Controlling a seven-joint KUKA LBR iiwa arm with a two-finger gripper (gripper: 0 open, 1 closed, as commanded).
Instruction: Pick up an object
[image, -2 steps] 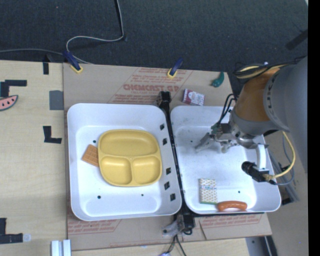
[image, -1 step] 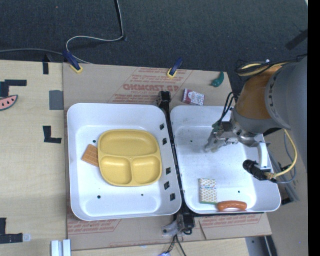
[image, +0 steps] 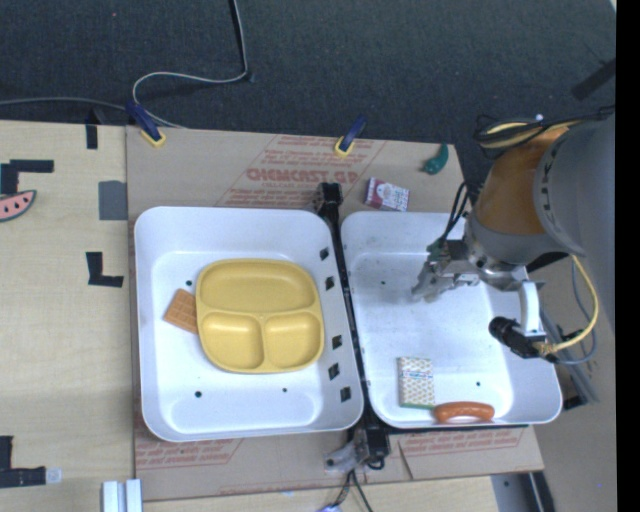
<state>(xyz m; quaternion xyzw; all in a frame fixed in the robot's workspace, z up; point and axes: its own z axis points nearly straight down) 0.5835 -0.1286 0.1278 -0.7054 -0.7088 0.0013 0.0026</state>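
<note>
1. The left bin (image: 160, 400) fills the middle-left of the frame. A yellow divided plate (image: 262, 312) sits near its centre, leaving bare white floor along the lower edge and beside the right wall.
2. A small tan waffle-like piece (image: 181, 311) lies at the plate's left edge, partly tucked under it, close to the bin's left wall.
3. A black seam with clips (image: 338, 300) runs between the two bins, which stand side by side.
4. The right bin (image: 385, 330) occupies the middle-right; most of its floor is bare (the widest free patch is the centre and upper left).
5. A small patterned packet (image: 416, 380) lies near the bin's lower edge.
6. An orange sausage-shaped object (image: 463, 411) lies just right of and below the packet, against the bottom rim.
7. The gripper (image: 432, 283) hangs over the bin's upper right part, well apart from both items, its fingers pointing down with nothing between them; whether they are spread or closed cannot be told.
</note>
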